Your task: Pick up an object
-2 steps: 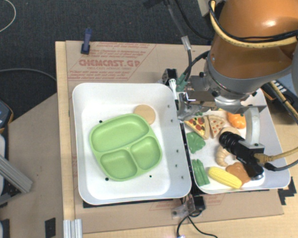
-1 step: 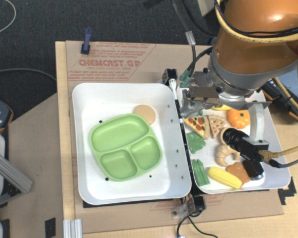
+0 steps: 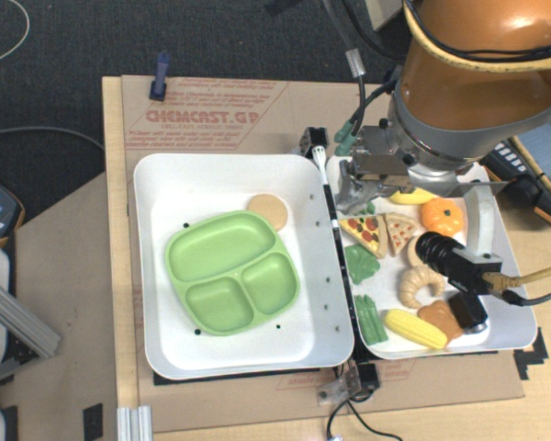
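Observation:
My gripper (image 3: pixel 356 194) hangs low over the far left corner of the right bin (image 3: pixel 519 312), just above a pizza slice (image 3: pixel 365 231). A second pizza slice (image 3: pixel 401 233), an orange (image 3: pixel 442 217) and a yellow banana (image 3: pixel 413 196) lie close by on its right. Nearer the front are a croissant (image 3: pixel 421 283), a corn cob (image 3: pixel 415 328), a brown piece (image 3: pixel 438 314), a green leaf (image 3: pixel 361 265) and a green pod (image 3: pixel 369 318). Nothing shows held in the gripper. The arm's bulk hides the bin's far edge.
The left bin (image 3: pixel 151 246) holds a green divided tray (image 3: pixel 230 269) and a tan round biscuit (image 3: pixel 268 211) behind it. The wall between the two bins (image 3: pixel 335 255) runs right beside the gripper. Cardboard (image 3: pixel 202 118) lies under both bins.

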Controlling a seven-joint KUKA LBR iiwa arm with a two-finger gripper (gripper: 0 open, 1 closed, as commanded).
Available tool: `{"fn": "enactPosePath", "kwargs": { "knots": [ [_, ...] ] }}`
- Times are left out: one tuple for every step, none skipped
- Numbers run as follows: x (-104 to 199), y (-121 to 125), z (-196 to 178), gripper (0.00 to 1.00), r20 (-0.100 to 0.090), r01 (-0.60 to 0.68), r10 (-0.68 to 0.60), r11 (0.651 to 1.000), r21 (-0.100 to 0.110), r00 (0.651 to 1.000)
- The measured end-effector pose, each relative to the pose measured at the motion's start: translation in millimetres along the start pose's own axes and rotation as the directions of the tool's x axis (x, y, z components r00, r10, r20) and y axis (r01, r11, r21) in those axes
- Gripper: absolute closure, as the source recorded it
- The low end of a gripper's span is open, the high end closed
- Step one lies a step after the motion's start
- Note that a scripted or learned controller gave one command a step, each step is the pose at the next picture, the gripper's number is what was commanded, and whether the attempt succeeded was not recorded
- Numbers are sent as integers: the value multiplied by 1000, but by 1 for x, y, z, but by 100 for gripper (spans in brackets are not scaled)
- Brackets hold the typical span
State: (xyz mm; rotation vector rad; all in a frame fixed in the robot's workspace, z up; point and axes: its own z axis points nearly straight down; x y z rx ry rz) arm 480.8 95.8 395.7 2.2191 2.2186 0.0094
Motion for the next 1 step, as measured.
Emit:
{"fn": "enactPosePath", "kwargs": {
  "knots": [
    [0, 1, -10, 100, 0, 0, 0, 1000, -2, 1000]
  ]
}}
